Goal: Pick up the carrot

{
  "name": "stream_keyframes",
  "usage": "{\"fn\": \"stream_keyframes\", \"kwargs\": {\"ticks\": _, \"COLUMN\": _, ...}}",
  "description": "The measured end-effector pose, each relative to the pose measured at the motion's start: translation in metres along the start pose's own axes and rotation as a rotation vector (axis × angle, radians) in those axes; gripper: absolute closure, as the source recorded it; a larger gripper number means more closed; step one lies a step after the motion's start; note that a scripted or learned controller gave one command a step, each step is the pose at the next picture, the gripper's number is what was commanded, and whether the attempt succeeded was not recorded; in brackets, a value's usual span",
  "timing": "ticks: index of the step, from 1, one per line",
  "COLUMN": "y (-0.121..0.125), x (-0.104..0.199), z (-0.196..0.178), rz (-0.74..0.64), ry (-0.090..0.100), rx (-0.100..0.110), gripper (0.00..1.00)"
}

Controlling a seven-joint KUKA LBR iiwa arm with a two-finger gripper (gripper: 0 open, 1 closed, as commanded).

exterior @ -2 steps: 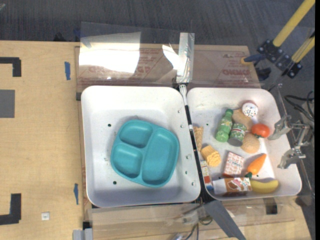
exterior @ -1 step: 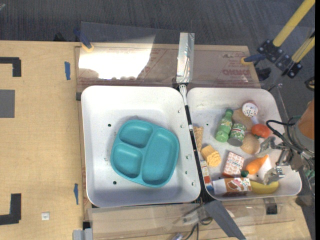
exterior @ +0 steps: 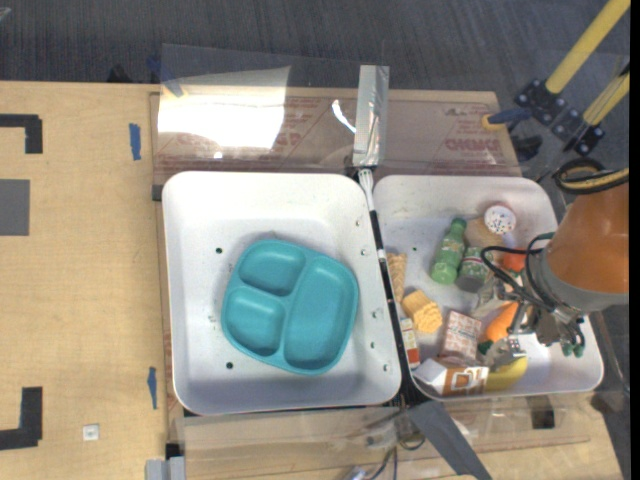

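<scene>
The gripper (exterior: 512,340) is seen low over the near right part of the right bin (exterior: 400,200), and whether its fingers are spread or closed cannot be told, since cables and clutter mask them. The carrot (exterior: 499,321) is found just beside the gripper, lying tilted among the other items; it cannot be told whether it is touched. Above the wrist, the orange band (exterior: 598,248) is seen at the right edge.

In the same bin, a green bottle (exterior: 450,251) is placed far of the carrot, a round pale lid (exterior: 499,219) further to the far right, a small printed box (exterior: 460,334) to the left, a waffle-like yellow piece (exterior: 425,313) beyond it, and a yellow banana (exterior: 508,370) at the near side.

The left bin (exterior: 190,218) is occupied by a teal divided plate (exterior: 290,306).

Both bins are borne on a light wooden bench (exterior: 80,268), marked with black and blue tape. Dark flooring (exterior: 300,8) is seen beyond the far edge.
</scene>
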State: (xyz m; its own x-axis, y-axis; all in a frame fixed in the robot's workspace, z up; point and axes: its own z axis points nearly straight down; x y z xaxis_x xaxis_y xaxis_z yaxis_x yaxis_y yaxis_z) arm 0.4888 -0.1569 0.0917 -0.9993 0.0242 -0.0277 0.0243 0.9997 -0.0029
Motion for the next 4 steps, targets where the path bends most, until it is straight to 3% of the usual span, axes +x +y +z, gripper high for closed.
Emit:
{"fn": "stream_keyframes", "kwargs": {"ticks": 1, "y": 0.0, "x": -0.001, "z": -0.011, "rz": -0.002, "ry": -0.002, "rx": 0.001, "gripper": 1.0}}
{"fn": "stream_keyframes", "kwargs": {"ticks": 2, "y": -0.043, "x": -0.027, "z": -0.048, "rz": 0.33, "ry": 0.019, "rx": 0.003, "gripper": 1.0}}
{"fn": "stream_keyframes", "kwargs": {"ticks": 3, "y": 0.0, "x": -0.003, "z": -0.004, "rz": 0.445, "ry": 0.022, "rx": 0.004, "gripper": 1.0}}
{"fn": "stream_keyframes", "kwargs": {"ticks": 4, "y": 0.058, "x": -0.017, "z": 0.0, "rz": 0.797, "ry": 0.01, "rx": 0.004, "gripper": 1.0}}
